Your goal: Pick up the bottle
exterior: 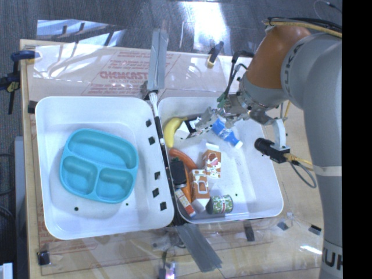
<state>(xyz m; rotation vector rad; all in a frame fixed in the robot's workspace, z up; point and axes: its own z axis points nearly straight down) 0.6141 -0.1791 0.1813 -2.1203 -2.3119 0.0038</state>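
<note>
We see gripper low in right bin, fingers pinching neck end of bottle — blue-labelled, tilted, near banana. Grasp looks made, we judge; lift clear of bin left — bottle seems barely raised.

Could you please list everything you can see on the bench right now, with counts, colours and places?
Bins: two, white, side by side on the bench.
Divided plate: one, light blue, in the left bin.
Banana: one, yellow, right bin, by the divider.
Bottle: one, blue and white, lying in the right bin, just below the gripper.
Carton: one, orange and white, mid right bin.
Can: one, green, near front of right bin.
Arm: one, grey with orange band, reaching from the right.
Gripper: one, over the right bin beside the bottle.
</note>
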